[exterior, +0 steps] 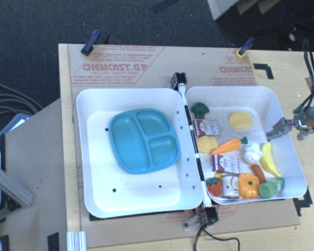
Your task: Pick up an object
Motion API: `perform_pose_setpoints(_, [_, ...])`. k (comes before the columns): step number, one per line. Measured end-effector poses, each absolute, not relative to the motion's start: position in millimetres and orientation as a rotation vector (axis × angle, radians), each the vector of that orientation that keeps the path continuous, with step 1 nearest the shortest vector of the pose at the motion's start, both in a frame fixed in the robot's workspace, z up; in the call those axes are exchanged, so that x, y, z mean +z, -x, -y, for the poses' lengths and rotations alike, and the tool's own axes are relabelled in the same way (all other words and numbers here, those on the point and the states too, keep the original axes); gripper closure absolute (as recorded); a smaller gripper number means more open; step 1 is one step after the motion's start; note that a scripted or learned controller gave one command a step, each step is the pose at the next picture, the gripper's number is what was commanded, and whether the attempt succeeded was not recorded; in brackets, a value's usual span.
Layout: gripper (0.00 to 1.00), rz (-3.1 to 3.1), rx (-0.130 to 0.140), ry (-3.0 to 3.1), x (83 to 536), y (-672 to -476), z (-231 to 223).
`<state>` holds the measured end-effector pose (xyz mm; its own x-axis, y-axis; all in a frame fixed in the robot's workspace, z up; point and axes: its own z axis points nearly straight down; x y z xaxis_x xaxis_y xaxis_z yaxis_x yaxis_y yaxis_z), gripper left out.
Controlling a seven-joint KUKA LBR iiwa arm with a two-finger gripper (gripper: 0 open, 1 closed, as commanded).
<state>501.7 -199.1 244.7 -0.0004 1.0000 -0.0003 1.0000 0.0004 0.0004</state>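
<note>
- Toy food, among it a carrot point(228, 146) and a banana point(270, 160), is heaped in the right bin point(282, 106).
- A blue divided plate point(144, 139) is held by the left bin point(94, 156).
- The gripper point(280, 127) is seen at the right bin's rim; the jaws' state cannot be told.
- Both bins are borne by a brown bench point(146, 61) over dark carpet point(52, 14).

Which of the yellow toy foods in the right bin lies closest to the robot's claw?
The banana, curved along the bin's right side just below the gripper. The yellow lemon-like piece sits further left, and the corn lies near the divider.
</note>
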Motion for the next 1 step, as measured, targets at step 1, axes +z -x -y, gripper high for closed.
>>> perform_pose_setpoints(1, [0.0,-2.228,0.006,-2.221,94.7,-533.4,219.3])
